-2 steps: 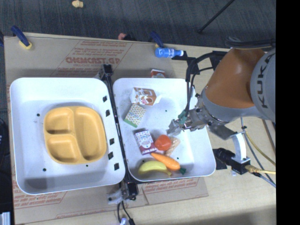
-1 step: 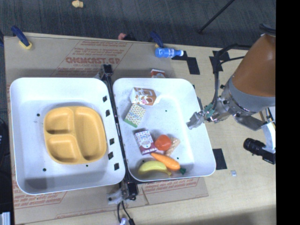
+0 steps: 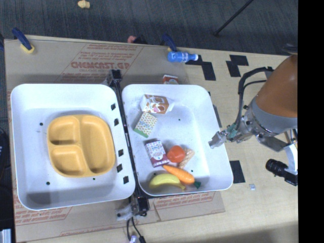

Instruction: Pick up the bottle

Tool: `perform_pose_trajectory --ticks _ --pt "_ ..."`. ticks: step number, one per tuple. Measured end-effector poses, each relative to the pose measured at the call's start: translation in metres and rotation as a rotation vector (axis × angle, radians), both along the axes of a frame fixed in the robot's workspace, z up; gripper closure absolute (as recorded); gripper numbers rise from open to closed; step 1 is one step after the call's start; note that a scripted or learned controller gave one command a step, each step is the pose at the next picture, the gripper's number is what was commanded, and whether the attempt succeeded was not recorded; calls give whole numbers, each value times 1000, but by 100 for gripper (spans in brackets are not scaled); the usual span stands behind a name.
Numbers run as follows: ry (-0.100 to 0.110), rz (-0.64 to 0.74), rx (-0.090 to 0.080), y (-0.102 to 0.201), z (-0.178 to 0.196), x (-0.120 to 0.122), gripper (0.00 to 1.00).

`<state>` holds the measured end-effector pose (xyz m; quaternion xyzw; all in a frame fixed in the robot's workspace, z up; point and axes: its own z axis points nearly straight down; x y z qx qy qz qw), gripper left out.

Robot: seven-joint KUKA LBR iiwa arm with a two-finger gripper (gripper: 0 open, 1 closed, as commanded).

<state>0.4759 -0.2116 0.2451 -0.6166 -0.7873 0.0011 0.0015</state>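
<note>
A small blue bottle lies on its side on the cardboard behind the right bin, outside both bins. My gripper hangs over the right rim of the right bin, well in front of and to the right of the bottle. The grey arm with its orange band comes in from the right edge.
The right bin holds a snack packet, a pale green box, a maroon carton, a red tomato, a carrot and a banana. A yellow divided plate lies in the left bin.
</note>
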Motion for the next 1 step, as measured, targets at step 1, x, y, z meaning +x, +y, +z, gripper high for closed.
perform_pose_trajectory --ticks 1 --pt "-2 -110 -1 53 29 1 100"
